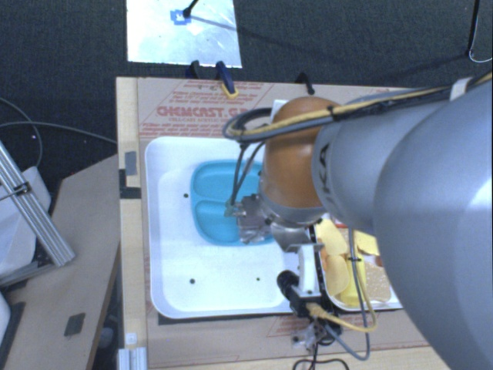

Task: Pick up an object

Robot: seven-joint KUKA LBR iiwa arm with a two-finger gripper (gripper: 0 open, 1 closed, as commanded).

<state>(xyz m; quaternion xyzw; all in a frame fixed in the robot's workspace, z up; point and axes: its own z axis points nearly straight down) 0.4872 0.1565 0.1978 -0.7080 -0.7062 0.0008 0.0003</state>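
Camera view showed my gripper (245, 220) low over the blue dish (218, 206) in the left bin (166, 230); I couldn't tell its state. I judged myself mid-reach, with a firm closing and lift needed next.

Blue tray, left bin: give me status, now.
Gripper low over blue tray, fingers hidden. Tray flat in left bin, not lifted. Arm covers right bin.
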